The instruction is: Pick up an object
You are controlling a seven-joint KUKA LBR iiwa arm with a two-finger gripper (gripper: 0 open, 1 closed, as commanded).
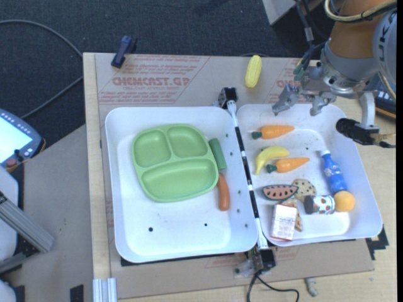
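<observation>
Since the task names no particular object, the likeliest target is the toy carrot [277,131] lying near the top of the right bin [368,197], closest to the tool [302,103]. It lies flat with its green stub pointing left and open floor around it, which should make it an easier pick than the crowded pieces lower down. The tool hangs just above the bin's far rim, its 2 fingers spread apart with nothing between them, so it looks poised to descend rather than to carry anything off.

Below the carrot sit a banana [269,156] and a second carrot [288,165], almost touching. Lower still, a watermelon slice [279,192], a cookie [305,187], a small printed can [321,204] and a red-and-white carton [284,222] are bunched together, probably awkward to separate. A blue bottle [332,173] lies along the right side with an orange [344,201] at its foot.

Across the divider, the left bin [126,225] holds a green sectioned plate [174,163], with a green stick [217,153] and a sausage [223,191] lying at its right edge. An ear of corn [253,71] and a blue clip [123,51] rest outside on the surface [164,74].
</observation>
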